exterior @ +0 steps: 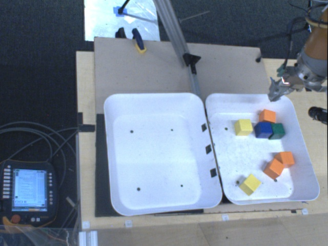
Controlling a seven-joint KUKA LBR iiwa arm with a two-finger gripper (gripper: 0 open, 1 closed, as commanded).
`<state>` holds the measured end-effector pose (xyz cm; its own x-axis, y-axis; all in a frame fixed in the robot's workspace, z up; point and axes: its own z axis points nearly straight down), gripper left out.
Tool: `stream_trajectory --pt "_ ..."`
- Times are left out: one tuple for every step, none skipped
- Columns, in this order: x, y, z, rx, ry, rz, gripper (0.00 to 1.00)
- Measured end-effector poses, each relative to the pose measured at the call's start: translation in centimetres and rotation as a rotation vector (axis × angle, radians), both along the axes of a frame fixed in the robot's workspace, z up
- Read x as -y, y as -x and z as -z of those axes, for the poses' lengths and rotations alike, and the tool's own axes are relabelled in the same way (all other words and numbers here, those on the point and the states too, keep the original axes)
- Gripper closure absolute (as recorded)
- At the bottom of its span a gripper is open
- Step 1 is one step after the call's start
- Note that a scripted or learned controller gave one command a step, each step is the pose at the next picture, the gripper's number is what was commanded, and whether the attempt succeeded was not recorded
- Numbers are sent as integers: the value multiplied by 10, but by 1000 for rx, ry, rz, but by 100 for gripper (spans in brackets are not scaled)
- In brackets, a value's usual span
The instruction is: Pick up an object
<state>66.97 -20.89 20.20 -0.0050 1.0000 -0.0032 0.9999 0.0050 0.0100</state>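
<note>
Down at the front left sat the teach pendant (28,192), screen lit up, with its cables (46,137) looping off over the dark floor. Behind it was the counter (169,65) with the two white bins side by side.

Left bin (159,152) was just bare white plastic with a few dark dots. Right bin (302,188) had all the blocks. Near the front of it lay a yellow cube (250,184), tilted a bit. Just behind that and to the right were two orange blocks (279,164) pressed up against each other. Further back there was a little cluster: another yellow cube (243,127), then a blue cube (264,130) touching a green one (278,131), and an orange cube (267,116) right behind the blue.

As for the arm, it came in from the right, and the hand (278,91) hung over the back right rim of the right bin, near that orange cube but clear of it. Nothing was between the fingers as far as I could see, and honestly I couldn't tell if they were spread or pinched together, too small and blurry.

At the back, a grey pole (171,24) slanted across the counter.
</note>
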Motion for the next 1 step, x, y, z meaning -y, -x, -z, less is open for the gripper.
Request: stream_trajectory --pt "3 -2 -46 -2 0 0 100"
